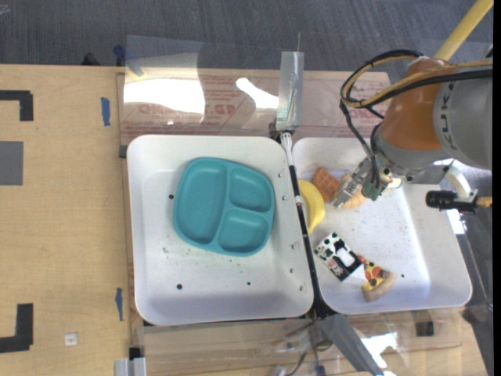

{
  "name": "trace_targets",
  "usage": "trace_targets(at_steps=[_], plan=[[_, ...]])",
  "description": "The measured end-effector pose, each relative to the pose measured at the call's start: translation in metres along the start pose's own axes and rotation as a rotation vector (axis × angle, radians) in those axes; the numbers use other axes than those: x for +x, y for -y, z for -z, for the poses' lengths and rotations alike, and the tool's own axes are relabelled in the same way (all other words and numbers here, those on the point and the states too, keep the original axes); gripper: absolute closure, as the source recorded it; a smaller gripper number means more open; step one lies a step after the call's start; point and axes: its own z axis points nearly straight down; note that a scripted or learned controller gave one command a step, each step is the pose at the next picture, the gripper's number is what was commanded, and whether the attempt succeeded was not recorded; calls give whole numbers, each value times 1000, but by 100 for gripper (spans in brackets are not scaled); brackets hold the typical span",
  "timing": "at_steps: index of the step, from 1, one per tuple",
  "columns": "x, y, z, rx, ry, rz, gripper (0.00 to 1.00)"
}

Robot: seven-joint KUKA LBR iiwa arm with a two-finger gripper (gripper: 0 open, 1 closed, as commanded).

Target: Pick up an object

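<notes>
two shallow white bins side by side on a wooden bench, split by a dark divider (300, 210). taking that divider as the landmark: left of it, the left bin (149, 288) with a teal three-compartment plate (224, 206) lying flat near its middle, well apart from the divider. right of it, the right bin (438, 280) with several small objects. touching the divider on its right side, a yellow banana (313, 202), curved, lying along the bin wall. just right of the banana and farther back, an orange waffle-like piece (326, 182). nearer the front and just right of the divider, a black-and-white patterned object (337, 254), tilted; beside it, farther from the divider, a pizza-slice toy (376, 280).

grey arm with an orange band reaching in from the right, gripper (362, 188) low over the rear of the right bin, to the right of the waffle piece. a pale tan object (350, 200) seen right at the fingertips, but grasp or mere touch: cannot tell, and released or clenched likewise unclear.
</notes>
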Motion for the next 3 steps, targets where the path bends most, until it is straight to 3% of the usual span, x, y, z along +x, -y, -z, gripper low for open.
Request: trace_targets(at_steps=[1, 2, 3], plan=[[53, -41, 85, 7, -13, -238, 100], [58, -109, 82, 17, -13, -770, 100], [7, -52, 93, 16, -9, -740, 100]])
